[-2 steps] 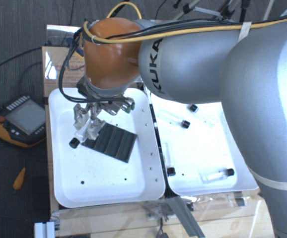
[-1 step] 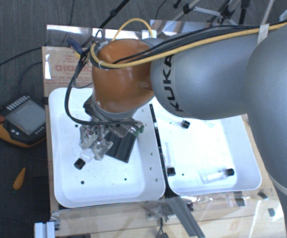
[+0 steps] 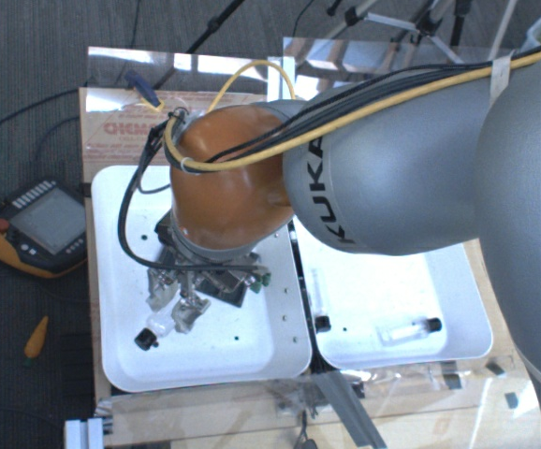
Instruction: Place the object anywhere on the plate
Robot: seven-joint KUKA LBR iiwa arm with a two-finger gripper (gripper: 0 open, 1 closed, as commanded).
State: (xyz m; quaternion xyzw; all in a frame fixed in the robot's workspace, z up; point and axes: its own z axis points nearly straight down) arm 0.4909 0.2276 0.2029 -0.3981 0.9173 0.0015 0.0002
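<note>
Camera view: fixed above the tabletop, looking down at a slant on both bins.
Arm: the grey KUKA arm with the orange band [image 3: 224,181] reaches in from the right and hangs over the left shallow white bin [image 3: 111,251].
Gripper: the two-finger metal gripper [image 3: 179,305] points down near the middle of the left bin; whether it is open or closed, or grips anything, I cannot tell.
Task's thing: judged to be the small clear plastic vial with a black cap [image 3: 151,333], lying on its side on the left bin's floor, just beside the gripper tip on its near-left.
Other item: a similar clear tube with a black cap [image 3: 409,330] lies in the right white bin [image 3: 458,288], well apart.
Handling: likely light, stiff, smooth and prone to rolling.
Where to hold: across the clear body, mid-length, square to its long axis.
</note>
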